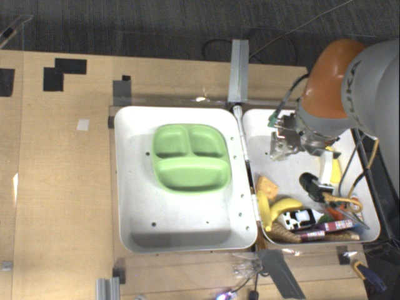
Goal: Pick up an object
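Objects crowd your right bin's near corner; your gripper hangs above bare floor, grip state indiscernible. Descending here risks grasping nothing.

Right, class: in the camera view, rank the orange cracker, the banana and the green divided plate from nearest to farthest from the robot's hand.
Measured from the hand, at the top of the right bin:
1. Orange cracker: just below the hand, by the right bin's left wall.
2. Banana: lower still, among the pile at the bin's bottom.
3. Green divided plate: in the left bin, across the divider.
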Motion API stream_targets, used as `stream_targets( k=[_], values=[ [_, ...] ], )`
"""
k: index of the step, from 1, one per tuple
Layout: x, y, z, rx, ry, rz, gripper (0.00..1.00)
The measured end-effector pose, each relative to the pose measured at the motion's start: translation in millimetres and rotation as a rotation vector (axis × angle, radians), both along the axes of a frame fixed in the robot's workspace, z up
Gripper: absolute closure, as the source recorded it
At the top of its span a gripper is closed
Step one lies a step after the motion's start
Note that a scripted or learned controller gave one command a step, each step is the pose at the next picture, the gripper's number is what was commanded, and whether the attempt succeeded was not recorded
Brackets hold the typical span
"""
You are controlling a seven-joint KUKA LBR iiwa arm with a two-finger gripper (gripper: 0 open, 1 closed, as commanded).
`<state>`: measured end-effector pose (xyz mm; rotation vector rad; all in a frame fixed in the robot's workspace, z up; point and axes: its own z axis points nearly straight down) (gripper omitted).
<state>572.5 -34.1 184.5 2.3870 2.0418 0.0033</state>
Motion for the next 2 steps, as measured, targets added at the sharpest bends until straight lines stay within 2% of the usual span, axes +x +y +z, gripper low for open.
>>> stream_targets(
  k=[1,2],
  values=[
    [0,0,0,0.0,0.0,0.0,0.0],
    [-48,-80,-91,-0.006,-0.021,-0.058,0.0]
  ],
)
